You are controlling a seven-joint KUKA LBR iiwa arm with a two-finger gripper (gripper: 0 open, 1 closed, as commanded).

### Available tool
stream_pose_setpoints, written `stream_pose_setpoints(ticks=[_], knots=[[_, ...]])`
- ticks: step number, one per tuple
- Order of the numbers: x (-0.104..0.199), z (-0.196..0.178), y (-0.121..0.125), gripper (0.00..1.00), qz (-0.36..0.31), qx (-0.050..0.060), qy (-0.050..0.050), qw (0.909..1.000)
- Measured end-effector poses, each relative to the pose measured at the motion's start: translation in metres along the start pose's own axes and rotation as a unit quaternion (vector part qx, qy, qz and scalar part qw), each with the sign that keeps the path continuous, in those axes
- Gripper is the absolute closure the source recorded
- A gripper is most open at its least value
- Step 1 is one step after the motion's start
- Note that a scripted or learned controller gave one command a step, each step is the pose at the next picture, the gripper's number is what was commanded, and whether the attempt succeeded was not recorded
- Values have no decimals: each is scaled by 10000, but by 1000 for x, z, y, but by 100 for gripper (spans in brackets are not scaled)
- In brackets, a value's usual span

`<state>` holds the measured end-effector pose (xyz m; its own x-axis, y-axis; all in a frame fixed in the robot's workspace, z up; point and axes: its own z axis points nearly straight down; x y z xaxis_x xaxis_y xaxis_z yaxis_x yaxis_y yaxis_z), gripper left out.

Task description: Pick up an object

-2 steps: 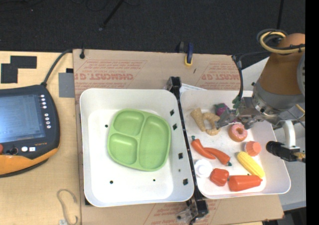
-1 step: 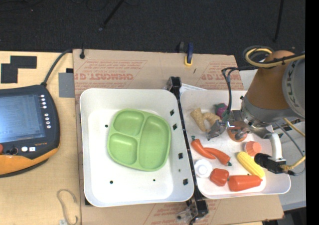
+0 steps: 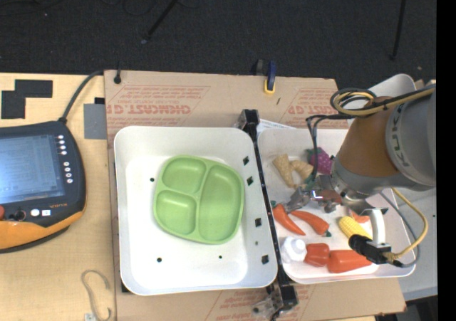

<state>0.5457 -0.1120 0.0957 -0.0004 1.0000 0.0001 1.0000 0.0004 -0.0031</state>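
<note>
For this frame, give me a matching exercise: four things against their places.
Things:
1. green plate
2. tan piece
3. white piece
4. tablet

Places:
A. right bin, near corner by the divider
B. bench, left of both bins
C. middle of the left bin
D. right bin, far end, left of the gripper

Pairs: 1-C, 2-D, 3-A, 4-B

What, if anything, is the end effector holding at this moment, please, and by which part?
It cannot be told. The end effector is low in the right bin, just above the orange peppers, but nothing shows clearly in its grasp.
</note>
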Motion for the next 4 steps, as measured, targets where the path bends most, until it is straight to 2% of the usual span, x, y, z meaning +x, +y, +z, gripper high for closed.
stream_pose_setpoints(ticks=[1,2,3,4], knots=[[0,9,-1,0,24,4,2,10000],[-2,-2,-1,100,62,8,9,10000],[-8,-64,-3,100,45,-27,-2,10000],[-3,-110,-8,100,1,-20,1,10000]])
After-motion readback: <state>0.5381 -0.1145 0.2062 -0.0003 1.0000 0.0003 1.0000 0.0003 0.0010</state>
